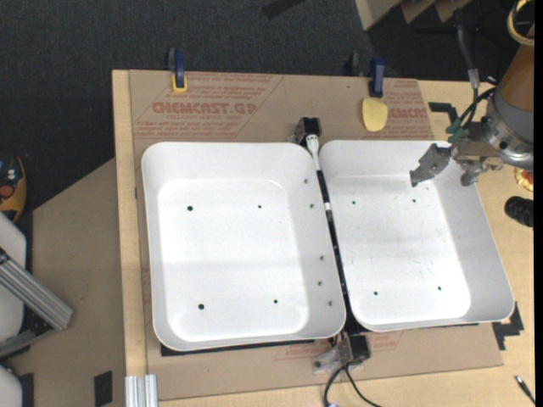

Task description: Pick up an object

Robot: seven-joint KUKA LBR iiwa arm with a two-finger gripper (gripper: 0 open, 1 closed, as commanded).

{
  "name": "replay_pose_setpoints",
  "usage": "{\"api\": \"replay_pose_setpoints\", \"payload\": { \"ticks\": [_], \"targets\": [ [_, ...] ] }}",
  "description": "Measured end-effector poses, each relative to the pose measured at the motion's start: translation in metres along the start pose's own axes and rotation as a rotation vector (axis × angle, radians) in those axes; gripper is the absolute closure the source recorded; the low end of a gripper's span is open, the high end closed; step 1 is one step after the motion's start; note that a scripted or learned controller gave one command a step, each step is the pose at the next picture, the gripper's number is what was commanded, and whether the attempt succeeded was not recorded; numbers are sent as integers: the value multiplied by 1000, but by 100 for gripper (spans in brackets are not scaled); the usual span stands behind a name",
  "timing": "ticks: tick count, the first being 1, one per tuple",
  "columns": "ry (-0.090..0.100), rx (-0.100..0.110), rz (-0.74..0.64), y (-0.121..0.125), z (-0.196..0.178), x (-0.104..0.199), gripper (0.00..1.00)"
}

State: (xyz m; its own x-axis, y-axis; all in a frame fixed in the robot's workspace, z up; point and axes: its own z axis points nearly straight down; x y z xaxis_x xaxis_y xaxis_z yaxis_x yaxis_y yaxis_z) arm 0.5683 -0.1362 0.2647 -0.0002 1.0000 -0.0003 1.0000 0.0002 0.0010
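My gripper [445,173] hangs over the far right corner of the right white bin [407,303]. It is open, one dark finger [423,167] pointing left over the bin floor, the other near the bin's right rim, and nothing is between them. A small pale yellow rounded piece [374,114] lies on the cardboard sheet just behind the right bin, left of the gripper. The left white bin [170,253] sits beside it, its floor showing a few small dark dots.
Two blue clamps [177,62] [377,75] pin the cardboard sheet [221,104] at the back edge. A black bar [324,202] runs between the bins. Cables hang beside the arm at the upper right.
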Motion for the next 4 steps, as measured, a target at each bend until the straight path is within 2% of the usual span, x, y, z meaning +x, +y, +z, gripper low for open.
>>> {"api": "replay_pose_setpoints", "payload": {
  "ticks": [1,2,3,4],
  "targets": [
    [-1,-3,-1,1,-11,0,100],
    [5,2,-13,-11,-23,125,100],
    [2,-16,-6,-33,-158,149,100],
    [1,6,-2,-8,-65,167,100]
  ]
}}
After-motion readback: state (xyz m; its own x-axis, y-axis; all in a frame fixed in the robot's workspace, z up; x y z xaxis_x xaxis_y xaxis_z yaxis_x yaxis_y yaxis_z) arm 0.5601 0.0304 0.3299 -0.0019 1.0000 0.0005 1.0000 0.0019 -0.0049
